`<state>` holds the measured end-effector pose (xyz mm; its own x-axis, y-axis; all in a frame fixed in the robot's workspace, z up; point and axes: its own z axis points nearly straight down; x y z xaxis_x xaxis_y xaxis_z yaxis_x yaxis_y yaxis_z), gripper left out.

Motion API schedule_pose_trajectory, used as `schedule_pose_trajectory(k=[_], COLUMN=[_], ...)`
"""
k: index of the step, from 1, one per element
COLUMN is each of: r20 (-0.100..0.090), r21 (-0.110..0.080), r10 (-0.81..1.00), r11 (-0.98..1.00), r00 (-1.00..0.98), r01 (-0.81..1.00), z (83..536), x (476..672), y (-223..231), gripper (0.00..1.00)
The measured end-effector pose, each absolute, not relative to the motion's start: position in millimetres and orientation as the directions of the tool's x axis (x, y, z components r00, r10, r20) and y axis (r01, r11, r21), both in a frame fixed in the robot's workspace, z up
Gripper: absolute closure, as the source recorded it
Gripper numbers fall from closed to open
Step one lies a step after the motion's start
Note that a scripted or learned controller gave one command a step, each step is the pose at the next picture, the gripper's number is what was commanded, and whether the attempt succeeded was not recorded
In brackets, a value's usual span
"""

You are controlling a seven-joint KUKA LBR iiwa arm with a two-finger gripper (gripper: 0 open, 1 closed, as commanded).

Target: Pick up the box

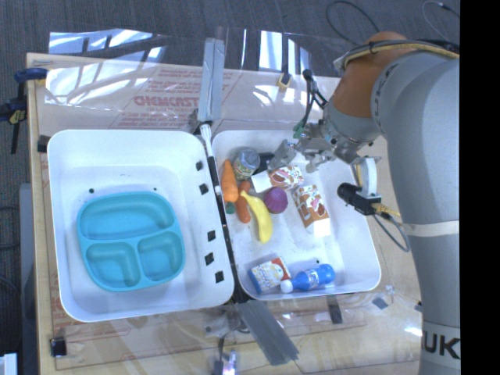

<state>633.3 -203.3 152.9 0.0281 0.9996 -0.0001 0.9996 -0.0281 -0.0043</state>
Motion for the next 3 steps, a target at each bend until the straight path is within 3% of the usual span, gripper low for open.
schedule_pose_trajectory(k=[1, 2, 3], r20=[-0.008, -0.014, -0.004], r21=[0.022, 0.039, 0.043], r10=[0.999, 0.999, 0.999], r11=[-0.043, -0.051, -0.041], r00=[0.043, 0.052, 0.041], r01=[0.999, 0.998, 0.998], z=[108.7, 109.6, 124.1], x=[639.8, 598.4, 602.5], y=[-200.4, -180.5, -172.5], gripper=[0.0, 0.0, 1.0])
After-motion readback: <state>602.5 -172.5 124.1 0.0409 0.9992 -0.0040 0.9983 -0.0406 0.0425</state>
